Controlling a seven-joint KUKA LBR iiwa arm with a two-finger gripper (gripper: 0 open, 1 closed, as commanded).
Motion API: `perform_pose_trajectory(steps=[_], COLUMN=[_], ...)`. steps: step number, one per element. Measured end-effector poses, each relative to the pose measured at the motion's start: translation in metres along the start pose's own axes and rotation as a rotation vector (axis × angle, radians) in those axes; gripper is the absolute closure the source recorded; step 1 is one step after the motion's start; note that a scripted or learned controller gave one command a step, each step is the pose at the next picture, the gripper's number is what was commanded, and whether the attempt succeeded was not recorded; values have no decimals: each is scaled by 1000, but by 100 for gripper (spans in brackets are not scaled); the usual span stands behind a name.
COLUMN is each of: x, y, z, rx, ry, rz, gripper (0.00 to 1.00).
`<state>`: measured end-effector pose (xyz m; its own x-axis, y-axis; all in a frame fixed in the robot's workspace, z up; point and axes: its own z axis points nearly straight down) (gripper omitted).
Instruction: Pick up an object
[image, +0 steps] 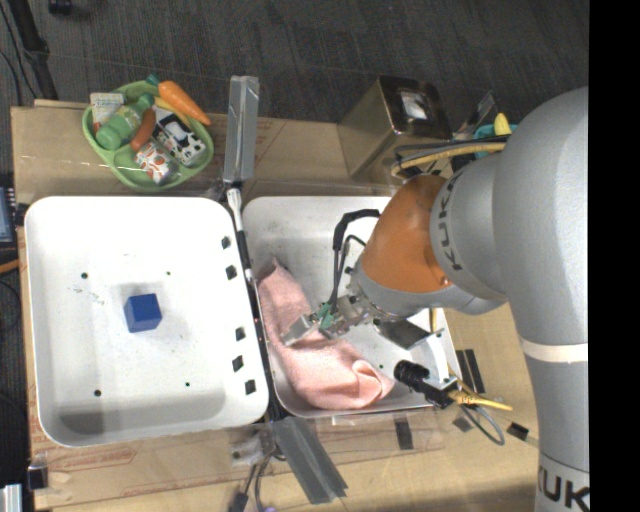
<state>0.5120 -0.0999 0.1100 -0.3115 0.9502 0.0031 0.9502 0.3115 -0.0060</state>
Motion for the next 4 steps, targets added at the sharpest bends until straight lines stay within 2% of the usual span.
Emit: perform_pose_trajectory(steps=[1,2,3,4], x=[-47,-88,-70,-38], y=[-44,-17,47,5], z=[1,17,17,18], rx=[-3,-5,-6,-3], ry=[0,-2,-2,-1], rz=[-31,157,27,18], gripper=[0,0,0,0])
